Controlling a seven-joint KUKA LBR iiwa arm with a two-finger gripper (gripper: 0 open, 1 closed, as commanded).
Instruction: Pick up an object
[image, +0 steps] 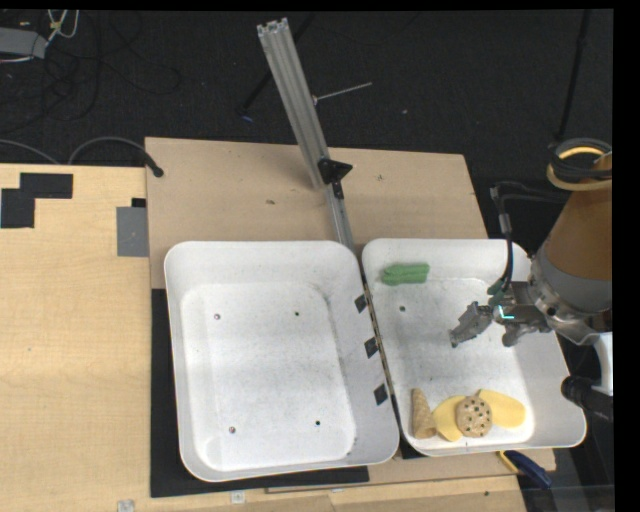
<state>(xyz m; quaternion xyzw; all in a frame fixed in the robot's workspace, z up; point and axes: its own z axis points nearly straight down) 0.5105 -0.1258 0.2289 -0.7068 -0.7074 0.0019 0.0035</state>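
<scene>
The gripper (487, 328) hangs over the right bin (440, 440), at the right-middle of the frame, reached in from the right edge on the arm (580, 250), whose orange band sits just above the wrist. Its two grey fingers are spread apart: one (466, 326) juts toward the lower left, the other (514, 335) sits closer to the wrist. Nothing lies between them; only bare white bin floor shows in the gap, and whether the tips touch that floor cannot be told.

The objects rest elsewhere in the same bin. A green block (405, 273) lies near the upper left corner of that bin, well apart from the fingers. Along the lower edge sits a cluster: a tan cone-shaped piece (422, 414) at the left, just beside a yellow flat piece (505, 410), with a brown round cookie-like disc (474, 416) dotted with dark spots lying on top of the yellow one.

The left bin (265, 360) fills the centre-left of the frame, touching the right bin along a shared edge marked by small black clips (371, 347). A slanted metal rail (300, 110) rises toward the upper middle.
</scene>
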